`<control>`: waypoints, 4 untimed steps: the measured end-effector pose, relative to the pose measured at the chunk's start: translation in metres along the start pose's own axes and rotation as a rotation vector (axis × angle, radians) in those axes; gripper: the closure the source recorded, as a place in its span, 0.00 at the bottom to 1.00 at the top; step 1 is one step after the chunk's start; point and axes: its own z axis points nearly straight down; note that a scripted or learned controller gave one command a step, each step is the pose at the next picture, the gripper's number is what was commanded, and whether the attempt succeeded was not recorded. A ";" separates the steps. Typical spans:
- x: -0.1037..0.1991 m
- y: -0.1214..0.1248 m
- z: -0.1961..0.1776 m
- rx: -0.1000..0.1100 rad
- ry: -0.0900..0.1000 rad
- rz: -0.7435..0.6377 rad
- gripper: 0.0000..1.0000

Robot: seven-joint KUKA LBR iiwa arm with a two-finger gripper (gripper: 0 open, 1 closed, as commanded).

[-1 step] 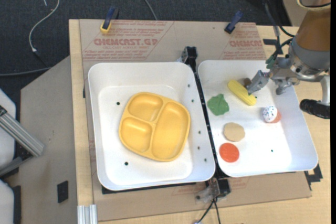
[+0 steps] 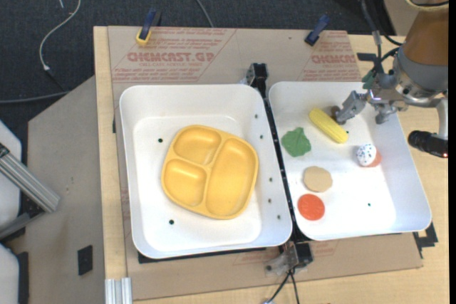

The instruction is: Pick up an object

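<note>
The gripper (image 2: 365, 109) hung open, nothing between its fingers; the yellow corn (image 2: 328, 125) lay just beside it (lower-left), best straddled crosswise.

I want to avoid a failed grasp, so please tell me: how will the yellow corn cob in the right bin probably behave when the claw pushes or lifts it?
The yellow plastic-looking corn cob is rounded and elongated, so it would probably roll sideways if nudged. It looks like stiff toy food, likely light. Its surface looks smooth, so it may slip from the claw.
</note>
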 end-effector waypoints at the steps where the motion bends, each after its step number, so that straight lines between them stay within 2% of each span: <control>1: -0.009 -0.005 0.051 0.004 0.001 0.000 0.00; 2: -0.014 -0.005 0.109 0.002 0.001 0.000 0.00; 3: -0.014 -0.005 0.119 0.002 0.001 0.000 0.00; 4: -0.014 -0.004 0.107 -0.001 0.001 0.000 1.00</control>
